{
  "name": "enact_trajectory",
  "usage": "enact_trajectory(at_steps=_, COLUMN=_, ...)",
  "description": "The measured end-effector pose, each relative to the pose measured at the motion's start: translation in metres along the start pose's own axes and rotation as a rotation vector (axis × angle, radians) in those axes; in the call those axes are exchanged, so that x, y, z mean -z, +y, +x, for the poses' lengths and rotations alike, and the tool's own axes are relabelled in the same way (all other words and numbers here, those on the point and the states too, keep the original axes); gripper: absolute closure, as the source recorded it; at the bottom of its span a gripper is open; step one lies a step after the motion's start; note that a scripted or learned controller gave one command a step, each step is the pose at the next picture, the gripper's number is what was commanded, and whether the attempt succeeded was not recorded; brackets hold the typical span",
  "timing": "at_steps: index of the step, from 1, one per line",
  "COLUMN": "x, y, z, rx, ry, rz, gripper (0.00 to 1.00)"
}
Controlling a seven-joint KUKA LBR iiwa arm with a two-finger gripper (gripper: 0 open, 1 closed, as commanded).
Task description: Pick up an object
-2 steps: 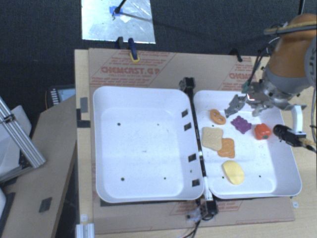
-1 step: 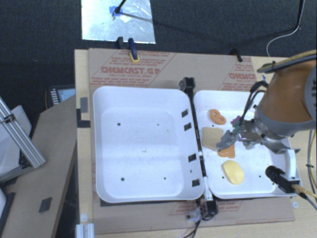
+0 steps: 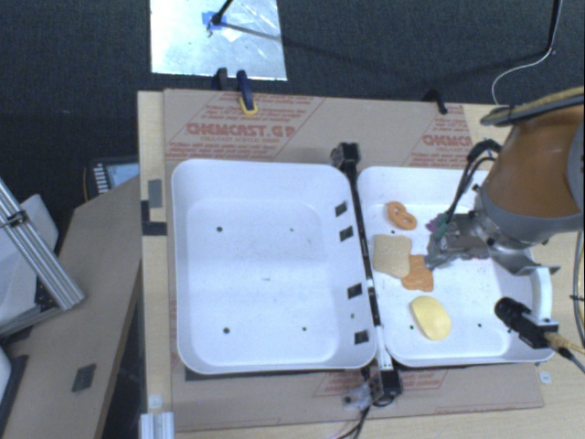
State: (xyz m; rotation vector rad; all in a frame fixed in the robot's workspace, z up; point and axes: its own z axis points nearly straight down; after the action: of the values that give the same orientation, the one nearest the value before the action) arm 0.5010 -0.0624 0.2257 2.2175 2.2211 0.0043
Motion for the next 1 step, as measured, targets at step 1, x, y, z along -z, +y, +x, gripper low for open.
enact_trajectory(at_steps=1, x=0.1101, y=-0.0119, z=0.0769, rx=0.012, ry=0.004, rz=-0.011, gripper=1.00)
